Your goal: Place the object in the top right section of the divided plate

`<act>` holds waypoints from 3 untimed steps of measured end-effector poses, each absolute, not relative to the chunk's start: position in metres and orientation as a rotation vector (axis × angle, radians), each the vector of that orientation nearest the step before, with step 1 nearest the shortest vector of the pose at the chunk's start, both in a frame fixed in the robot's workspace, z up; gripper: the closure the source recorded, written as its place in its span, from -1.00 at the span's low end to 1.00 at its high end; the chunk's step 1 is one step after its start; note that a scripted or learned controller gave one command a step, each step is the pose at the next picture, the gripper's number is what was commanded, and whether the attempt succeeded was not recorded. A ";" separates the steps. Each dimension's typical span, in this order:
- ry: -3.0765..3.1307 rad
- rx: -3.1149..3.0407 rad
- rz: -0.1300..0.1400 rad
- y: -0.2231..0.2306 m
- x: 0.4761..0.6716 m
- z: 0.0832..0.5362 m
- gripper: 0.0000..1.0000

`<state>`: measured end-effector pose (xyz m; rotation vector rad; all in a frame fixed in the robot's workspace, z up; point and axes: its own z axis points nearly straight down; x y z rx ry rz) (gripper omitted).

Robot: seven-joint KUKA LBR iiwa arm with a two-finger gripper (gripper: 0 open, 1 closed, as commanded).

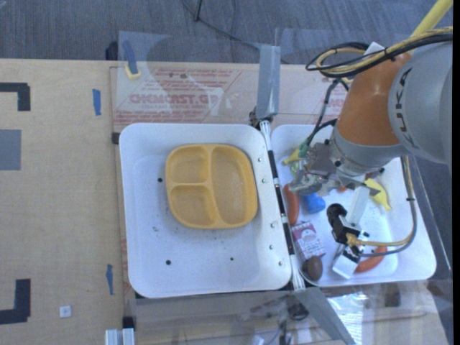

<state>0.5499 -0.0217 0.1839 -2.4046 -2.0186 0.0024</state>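
Plywood bench (57,214), two white bins (144,264), yellow divided plate (211,186) in left.

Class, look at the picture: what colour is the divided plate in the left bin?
Yellow-orange all over; the divided plate shows plainly in the camera view.

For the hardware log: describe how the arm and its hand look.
The arm is a thick grey cylinder with dark lettering, ending in an orange band above the wrist. Black and yellow cables loop beside it. The hand is a compact grey metal assembly.
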 end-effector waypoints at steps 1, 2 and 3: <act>-2.215 -2.228 -0.001 0.101 0.584 0.214 1.00; -2.181 -2.262 0.001 0.167 0.579 0.317 1.00; -2.181 -2.262 0.001 0.167 0.579 0.317 -1.00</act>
